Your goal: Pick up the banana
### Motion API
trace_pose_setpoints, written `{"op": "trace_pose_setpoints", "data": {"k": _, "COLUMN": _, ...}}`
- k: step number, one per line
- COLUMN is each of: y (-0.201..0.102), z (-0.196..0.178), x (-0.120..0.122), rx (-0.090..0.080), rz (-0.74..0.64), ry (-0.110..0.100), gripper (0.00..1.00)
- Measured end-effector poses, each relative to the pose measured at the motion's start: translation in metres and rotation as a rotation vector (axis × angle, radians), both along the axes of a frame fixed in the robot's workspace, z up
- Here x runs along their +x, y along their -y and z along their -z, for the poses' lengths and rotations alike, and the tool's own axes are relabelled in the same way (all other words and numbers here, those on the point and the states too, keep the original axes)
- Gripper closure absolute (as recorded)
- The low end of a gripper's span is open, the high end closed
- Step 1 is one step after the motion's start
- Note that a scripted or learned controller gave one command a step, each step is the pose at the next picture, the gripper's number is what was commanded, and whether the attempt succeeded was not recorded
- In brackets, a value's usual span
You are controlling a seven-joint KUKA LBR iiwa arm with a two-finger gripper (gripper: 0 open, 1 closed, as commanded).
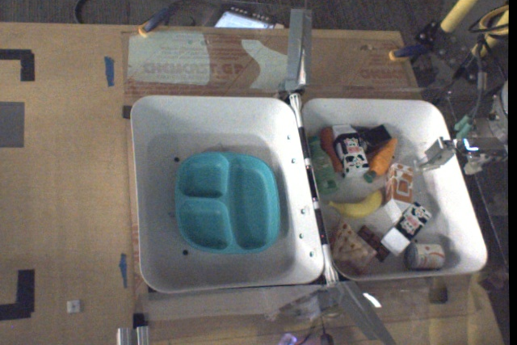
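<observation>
Banana (360, 205) well left of claw (443, 153).

Shows as a small, blurred stretch of arm (502, 107) at the right edge of the scene. Looks pale grey there, with a soft sheen and darker shading along the near side. Ends at the left in a gripper (442, 153) of light, silvery metal, angular in outline, with bright highlights on its flat faces. Carries a whitish, blocky housing (478, 146) just right of that, edged in darker grey. Bears 1 small teal-green fitting (463, 125) on the far side of the housing. Trails thin dark cables (482, 89) along the body toward the far right. Too soft to tell screws or markings.
</observation>
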State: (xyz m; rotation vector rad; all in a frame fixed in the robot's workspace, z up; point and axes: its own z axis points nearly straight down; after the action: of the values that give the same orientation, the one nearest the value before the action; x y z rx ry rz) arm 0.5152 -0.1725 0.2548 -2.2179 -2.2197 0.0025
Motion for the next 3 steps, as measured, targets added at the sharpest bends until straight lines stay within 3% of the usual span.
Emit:
{"op": "trace_pose_setpoints", "data": {"k": 1, "y": -0.042, "z": 0.141, "x": -0.022, "rx": -0.007, "rz": 0.042, "ry": 0.021, "gripper": 0.0}}
{"op": "trace_pose_setpoints", "data": {"k": 2, "y": -0.052, "z": 0.151, "x": 0.033, "rx": -0.015, "rz": 0.173, "ry": 0.041, "gripper": 0.0}}
{"op": "trace_pose_setpoints", "data": {"k": 3, "y": -0.041, "z": 0.091, "x": 0.079, "rx": -0.003, "rz": 0.2, "ry": 0.002, "gripper": 0.0}}
